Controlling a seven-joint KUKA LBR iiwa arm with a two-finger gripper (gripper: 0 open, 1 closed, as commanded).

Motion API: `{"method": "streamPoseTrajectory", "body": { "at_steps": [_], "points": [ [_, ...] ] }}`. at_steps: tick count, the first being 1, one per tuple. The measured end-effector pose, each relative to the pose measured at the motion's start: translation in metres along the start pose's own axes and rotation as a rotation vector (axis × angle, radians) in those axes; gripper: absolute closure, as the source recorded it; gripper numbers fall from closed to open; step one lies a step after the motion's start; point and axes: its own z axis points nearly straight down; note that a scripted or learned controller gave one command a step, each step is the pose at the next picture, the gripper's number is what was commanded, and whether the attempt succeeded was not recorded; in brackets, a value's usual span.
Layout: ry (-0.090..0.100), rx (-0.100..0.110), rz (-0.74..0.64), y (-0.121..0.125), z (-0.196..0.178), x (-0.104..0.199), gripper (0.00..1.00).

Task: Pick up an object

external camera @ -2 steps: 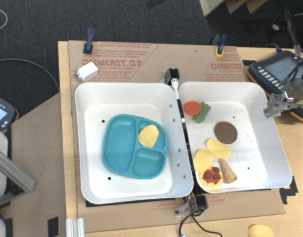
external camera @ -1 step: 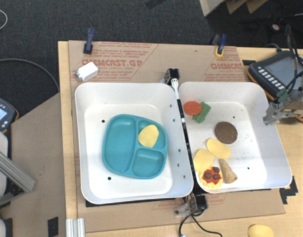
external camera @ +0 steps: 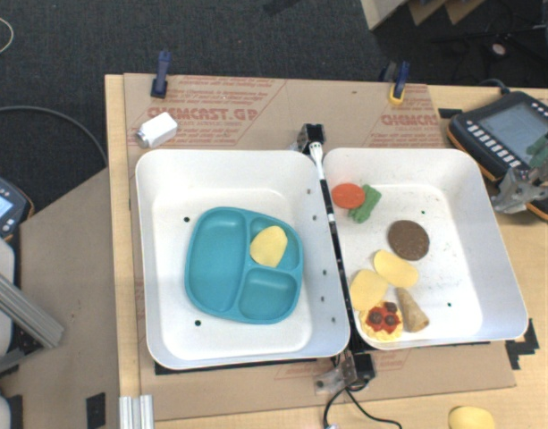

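In the right bin (external camera: 461,190) lie several toy foods. An orange carrot with a green top (external camera: 356,197) rests near its left wall. A brown round cookie (external camera: 408,239) sits in the middle. Below it are two yellow chips (external camera: 385,277), a pizza slice (external camera: 383,318) and a tan cone-shaped piece (external camera: 411,311). The left bin (external camera: 162,231) holds a teal divided plate (external camera: 242,264), with a yellow piece (external camera: 269,246) lying in its upper right compartment.
A black strip (external camera: 324,195) runs along the seam between the bins. A white block (external camera: 157,130) lies on the cardboard behind the left bin. A teach pendant (external camera: 503,137) sits at the right, and clamps (external camera: 399,80) hold the board's far edge.
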Motion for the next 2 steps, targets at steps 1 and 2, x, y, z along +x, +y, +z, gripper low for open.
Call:
{"method": "streamPoseTrajectory", "body": {
  "at_steps": [1, 2],
  "points": [
    [0.0, 0.012, 0.002, 0.081, 0.076, -0.009, 1.0],
    [0.003, 0.019, 0.011, 0.028, 0.105, -0.051, 1.0]
  ]
}}
